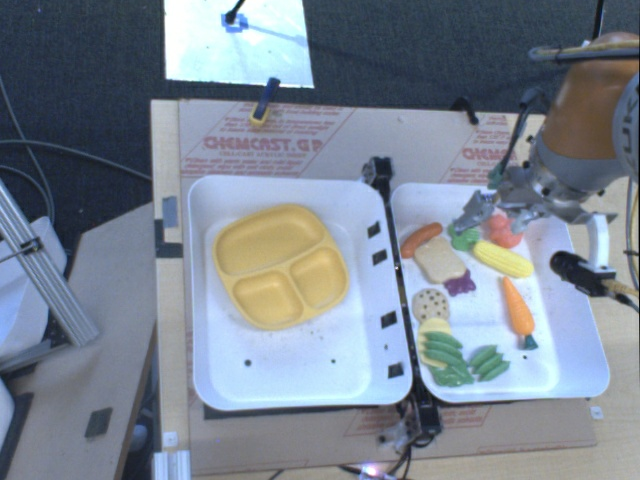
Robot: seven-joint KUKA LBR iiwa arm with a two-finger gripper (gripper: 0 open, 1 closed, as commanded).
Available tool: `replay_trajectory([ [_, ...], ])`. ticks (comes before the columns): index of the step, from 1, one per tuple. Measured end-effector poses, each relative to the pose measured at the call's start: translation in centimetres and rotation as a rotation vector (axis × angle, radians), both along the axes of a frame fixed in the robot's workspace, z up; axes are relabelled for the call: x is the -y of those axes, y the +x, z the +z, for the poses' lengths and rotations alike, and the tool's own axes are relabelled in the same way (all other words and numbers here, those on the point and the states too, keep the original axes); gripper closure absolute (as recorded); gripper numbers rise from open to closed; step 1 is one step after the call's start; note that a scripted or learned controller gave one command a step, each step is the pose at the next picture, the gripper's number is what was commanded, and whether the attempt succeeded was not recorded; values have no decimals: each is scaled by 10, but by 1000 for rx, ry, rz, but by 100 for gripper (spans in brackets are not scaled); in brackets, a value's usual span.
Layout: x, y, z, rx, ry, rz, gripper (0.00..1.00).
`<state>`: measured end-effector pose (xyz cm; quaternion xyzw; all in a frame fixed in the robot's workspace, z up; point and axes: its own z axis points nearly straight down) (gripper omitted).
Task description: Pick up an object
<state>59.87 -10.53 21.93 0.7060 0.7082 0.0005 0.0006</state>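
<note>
Lying in the left shallow white bin [215, 368] is a yellow plastic three-compartment plate [281, 265]; across the black centre divider [392, 268] the right white bin [580, 368] holds the toy food; nearest that divider rest a red sausage [421, 236], a tan bread slice [440, 260], a speckled round cookie [430, 302] and green pea pods [447, 357]; further from the divider lie a yellow corn cob [503, 259] and an orange carrot [517, 309]; the grey two-finger gripper [480, 211] hangs above the bin's far end, just over a small green piece [464, 237] and beside a red-orange round fruit [502, 230]; whether its fingers are parted or closed cannot be told, and nothing shows between them.
</note>
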Motion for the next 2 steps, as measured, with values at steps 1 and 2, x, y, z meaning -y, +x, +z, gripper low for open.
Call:
replay_trajectory([
  [1,51,38,-103,-4,-1,-4,0],
  [2,102,71,-134,-4,4,-2,0],
])
